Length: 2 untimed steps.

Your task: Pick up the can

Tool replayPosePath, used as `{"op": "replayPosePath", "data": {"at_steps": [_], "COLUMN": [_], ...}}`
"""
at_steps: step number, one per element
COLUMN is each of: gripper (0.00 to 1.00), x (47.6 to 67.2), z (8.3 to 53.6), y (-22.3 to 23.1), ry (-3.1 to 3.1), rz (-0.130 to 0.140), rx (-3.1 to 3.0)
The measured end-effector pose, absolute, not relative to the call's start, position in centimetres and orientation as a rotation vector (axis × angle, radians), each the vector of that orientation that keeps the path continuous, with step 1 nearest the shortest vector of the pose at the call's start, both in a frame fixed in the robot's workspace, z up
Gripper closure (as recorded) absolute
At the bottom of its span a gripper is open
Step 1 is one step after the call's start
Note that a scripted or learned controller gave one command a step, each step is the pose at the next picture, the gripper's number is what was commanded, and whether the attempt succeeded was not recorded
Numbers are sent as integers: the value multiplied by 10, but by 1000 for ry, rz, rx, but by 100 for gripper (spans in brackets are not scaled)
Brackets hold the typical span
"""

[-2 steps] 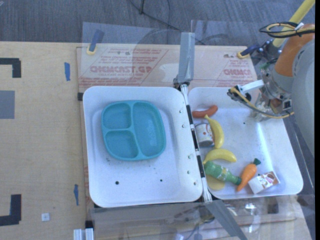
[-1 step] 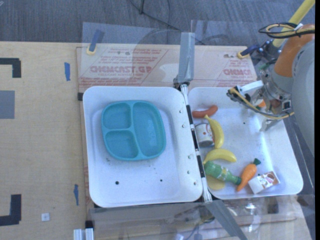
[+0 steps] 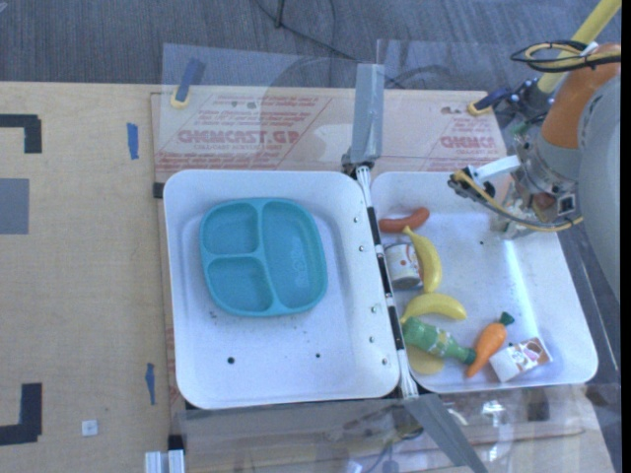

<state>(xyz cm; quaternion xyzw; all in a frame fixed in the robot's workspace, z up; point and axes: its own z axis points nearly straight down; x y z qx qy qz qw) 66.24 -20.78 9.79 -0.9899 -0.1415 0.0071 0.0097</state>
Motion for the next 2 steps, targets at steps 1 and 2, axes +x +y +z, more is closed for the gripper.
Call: {"op": "replayPosePath", "data": {"at_steps": [1, 2], "gripper": [0, 0], "x": [662, 657], "z": [97, 86], "y": [-206, -155], "ry": [-444, -382], "rz": [25, 4], "rx": [-3088, -3118]}}
